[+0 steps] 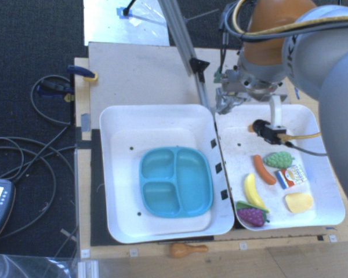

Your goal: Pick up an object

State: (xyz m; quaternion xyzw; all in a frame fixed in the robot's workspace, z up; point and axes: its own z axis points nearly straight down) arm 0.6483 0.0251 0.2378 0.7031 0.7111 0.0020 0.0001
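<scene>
Camera view from above, slanted: two shallow white plastic bins side by side on a pale board. Left bin (119, 155) with smooth glossy walls, holding a teal plate (176, 181), rounded-square, moulded into three compartments.

Right bin (235, 155) carrying the toy objects, all in its near half:
- orange-red sausage (264, 169), a short smooth cylinder, lying aslant
- green grapes (278, 159), knobbly cluster, just beside the sausage's upper end
- small printed carton (292, 176), boxy, red and blue on white, just below the green grapes
- yellow banana (253, 191), curved and glossy
- purple grapes (251, 216), bumpy, with a green leaf, against the near rim, touching the banana's lower tip
- pale yellow cheese wedge (299, 202), flat-faced, near the carton

Grey arm (330, 68), matte and rounded, reaching in from the right, domed orange band (275, 16) above the wrist. Metallic gripper (227, 103) at the far left corner of the right bin, close to the rim shared by the bins, well apart from the toys; whether spread or together, not readable from this angle; nothing visibly gripped.

On the bench's near edge, a tan pear-shaped wooden piece (188, 249).
</scene>
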